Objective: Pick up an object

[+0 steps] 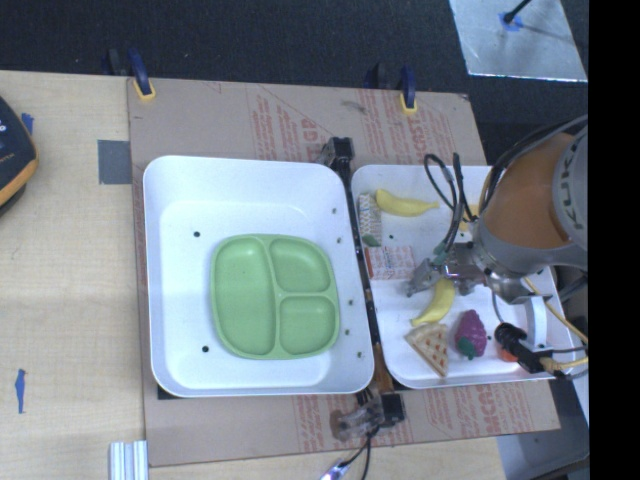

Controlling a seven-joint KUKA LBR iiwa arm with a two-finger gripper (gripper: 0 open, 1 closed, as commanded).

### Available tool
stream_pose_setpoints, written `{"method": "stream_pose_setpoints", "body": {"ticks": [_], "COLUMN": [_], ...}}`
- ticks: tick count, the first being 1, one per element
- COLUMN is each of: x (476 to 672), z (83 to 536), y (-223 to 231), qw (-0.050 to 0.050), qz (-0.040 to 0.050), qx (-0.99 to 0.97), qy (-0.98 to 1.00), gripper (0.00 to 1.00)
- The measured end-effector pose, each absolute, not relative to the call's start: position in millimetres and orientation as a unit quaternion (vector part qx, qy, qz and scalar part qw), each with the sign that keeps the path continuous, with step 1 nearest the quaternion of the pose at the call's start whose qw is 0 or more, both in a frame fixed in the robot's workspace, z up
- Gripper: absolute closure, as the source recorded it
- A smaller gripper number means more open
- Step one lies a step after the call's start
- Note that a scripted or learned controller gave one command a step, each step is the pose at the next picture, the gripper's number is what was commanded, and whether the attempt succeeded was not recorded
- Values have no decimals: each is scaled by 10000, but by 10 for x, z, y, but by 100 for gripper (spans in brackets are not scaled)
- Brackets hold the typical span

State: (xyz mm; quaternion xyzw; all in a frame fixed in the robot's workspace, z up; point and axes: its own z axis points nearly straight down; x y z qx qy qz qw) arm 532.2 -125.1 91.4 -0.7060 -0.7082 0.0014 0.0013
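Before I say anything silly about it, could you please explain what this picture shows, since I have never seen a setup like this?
This is one camera fixed above a workbench, looking down at a slant. The grey shape with the orange band at the right is a robot arm, reaching in from that side. At its end is the gripper, the part meant to pick things up; it is low over the right bin, close to a yellow banana. I cannot tell whether it holds anything.

Two shallow white bins sit side by side. The left bin holds a green divided plate. The right bin holds small toy foods: a second banana near the top, a tan wedge-shaped piece and a purple item near the bottom.
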Motion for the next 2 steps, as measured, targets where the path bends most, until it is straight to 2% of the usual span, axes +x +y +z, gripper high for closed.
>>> {"method": "stream_pose_setpoints", "body": {"ticks": [1,2], "x": [5322,5429], "z": [1017,1919], "y": [-1260,-559], "qw": [14,11], "qz": [22,9], "qx": [-7053,-7054], "qy": [-7089,-7088], "gripper": [100,100]}}
